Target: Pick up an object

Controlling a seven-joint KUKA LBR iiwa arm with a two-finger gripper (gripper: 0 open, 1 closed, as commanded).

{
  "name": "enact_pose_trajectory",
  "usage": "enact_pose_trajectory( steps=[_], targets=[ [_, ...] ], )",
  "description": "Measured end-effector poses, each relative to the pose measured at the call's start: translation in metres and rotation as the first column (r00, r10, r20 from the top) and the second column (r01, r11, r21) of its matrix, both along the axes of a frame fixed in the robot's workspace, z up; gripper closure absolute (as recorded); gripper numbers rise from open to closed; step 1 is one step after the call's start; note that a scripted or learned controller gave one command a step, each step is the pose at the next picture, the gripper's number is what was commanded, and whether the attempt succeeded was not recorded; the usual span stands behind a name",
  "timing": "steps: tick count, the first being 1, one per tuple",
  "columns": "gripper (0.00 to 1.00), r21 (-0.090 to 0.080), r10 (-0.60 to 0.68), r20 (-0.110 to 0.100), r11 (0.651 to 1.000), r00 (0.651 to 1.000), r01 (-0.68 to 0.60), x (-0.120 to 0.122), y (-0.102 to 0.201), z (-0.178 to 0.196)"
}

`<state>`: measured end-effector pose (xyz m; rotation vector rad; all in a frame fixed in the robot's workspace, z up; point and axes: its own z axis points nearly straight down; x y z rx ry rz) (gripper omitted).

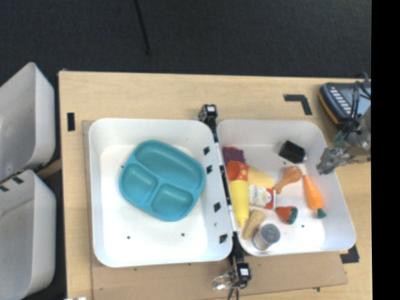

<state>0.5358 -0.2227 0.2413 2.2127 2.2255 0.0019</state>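
Note:
The right bin [315, 239] holds several toy items: a black block [292, 150], an orange carrot [312, 194], a tan drumstick-like piece [288, 179], a strawberry [287, 214], a yellow piece [239, 200], a white and red packet [260, 196], a grey can [269, 234], and a purple and a red piece [234, 162] by the divider. My gripper [329, 161] hangs at the right rim of this bin, to the right of the black block and above the carrot. Nothing is seen between its fingers.
The left bin [109, 230] holds a teal divided plate [163, 180]. A dark device with a keypad [340, 99] lies on the bench at the far right. White boxes [22, 124] stand off the bench's left side.

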Motion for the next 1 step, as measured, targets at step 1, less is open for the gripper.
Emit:
enact_pose_trajectory(
  steps=[1],
  targets=[
    [1.0,0.002,0.0,-0.002,1.0,1.0,0.0,0.0154,0.0422,-0.002]
  ],
)
